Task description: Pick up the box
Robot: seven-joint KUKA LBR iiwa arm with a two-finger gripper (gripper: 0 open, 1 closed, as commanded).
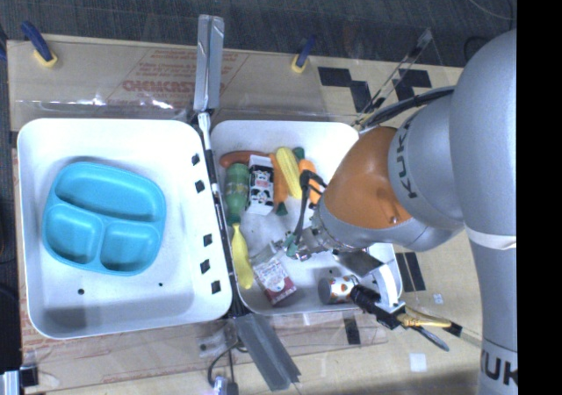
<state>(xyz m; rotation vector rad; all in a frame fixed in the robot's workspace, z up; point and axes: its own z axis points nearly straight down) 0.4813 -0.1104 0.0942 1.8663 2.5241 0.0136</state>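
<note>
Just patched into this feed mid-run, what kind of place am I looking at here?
Most likely a robotics lab's bin-picking test bench: two shallow white bins, the left bin holding a blue divided tray, the right bin full of toy food and a small box, with the grey KUKA arm reaching in.

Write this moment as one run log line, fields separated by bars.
arm: over right bin | gripper: low among items | box: lying in bin, apart from gripper | left bin: blue tray
</note>
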